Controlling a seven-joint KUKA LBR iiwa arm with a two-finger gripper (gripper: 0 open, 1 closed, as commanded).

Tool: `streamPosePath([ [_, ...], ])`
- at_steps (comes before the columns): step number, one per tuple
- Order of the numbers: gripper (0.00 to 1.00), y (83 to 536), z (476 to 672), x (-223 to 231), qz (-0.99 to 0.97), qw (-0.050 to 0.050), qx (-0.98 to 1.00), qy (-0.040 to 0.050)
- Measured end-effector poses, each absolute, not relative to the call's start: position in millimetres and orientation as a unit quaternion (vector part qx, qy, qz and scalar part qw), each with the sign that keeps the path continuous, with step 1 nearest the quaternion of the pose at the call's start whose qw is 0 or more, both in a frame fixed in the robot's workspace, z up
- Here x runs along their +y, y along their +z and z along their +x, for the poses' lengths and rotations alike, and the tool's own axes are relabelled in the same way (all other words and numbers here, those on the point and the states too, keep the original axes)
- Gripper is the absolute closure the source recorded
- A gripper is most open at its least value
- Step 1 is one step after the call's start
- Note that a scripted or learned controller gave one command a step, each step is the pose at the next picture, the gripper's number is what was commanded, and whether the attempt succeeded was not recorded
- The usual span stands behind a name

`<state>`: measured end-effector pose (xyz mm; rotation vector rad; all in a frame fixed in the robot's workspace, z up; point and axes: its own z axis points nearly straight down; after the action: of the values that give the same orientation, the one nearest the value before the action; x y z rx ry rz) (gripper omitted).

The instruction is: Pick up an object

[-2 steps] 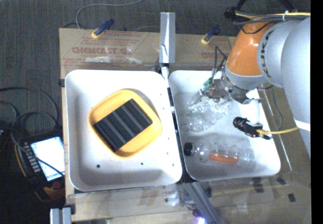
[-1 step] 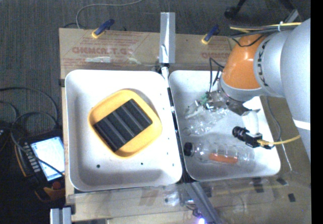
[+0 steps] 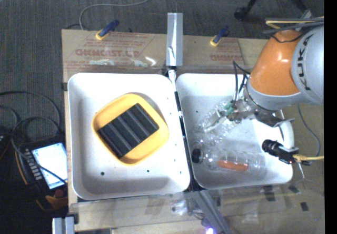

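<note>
My gripper (image 3: 232, 111) is low in the right bin (image 3: 189, 96), under the orange band of the arm (image 3: 274, 72). It sits against a crumpled clear plastic piece (image 3: 212, 121) in the middle of that bin. Toward the bin's front, a clear plastic bottle (image 3: 227, 161) lies on its side, with a black cap (image 3: 196, 155) and an orange strip (image 3: 233, 165) inside it. In the left bin (image 3: 79, 96) rests a yellow dish-like object with a black ribbed insert (image 3: 129, 128), far from the gripper.
A metal divider post (image 3: 174, 40) stands at the back between the bins. Blue-and-yellow clamps (image 3: 107, 29) (image 3: 219, 36) hold the cardboard behind them. A black connector with a yellow cable (image 3: 279, 150) hangs off the arm over the right bin's right side.
</note>
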<state>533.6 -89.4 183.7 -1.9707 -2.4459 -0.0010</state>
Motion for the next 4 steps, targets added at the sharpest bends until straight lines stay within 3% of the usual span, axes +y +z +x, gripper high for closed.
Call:
streamPosePath([
  [1,0.00,118,600.0,-137,-0.672,0.001,-0.741,0.0006],
  [2,0.00,90,650.6,-187,-0.655,-0.001,-0.755,-0.0020],
  [3,0.00,92,618.5,-185,-0.685,-0.007,-0.728,-0.0035],
  [4,0.00,176,580.2,-220,-0.644,-0.001,-0.765,0.0007],
])
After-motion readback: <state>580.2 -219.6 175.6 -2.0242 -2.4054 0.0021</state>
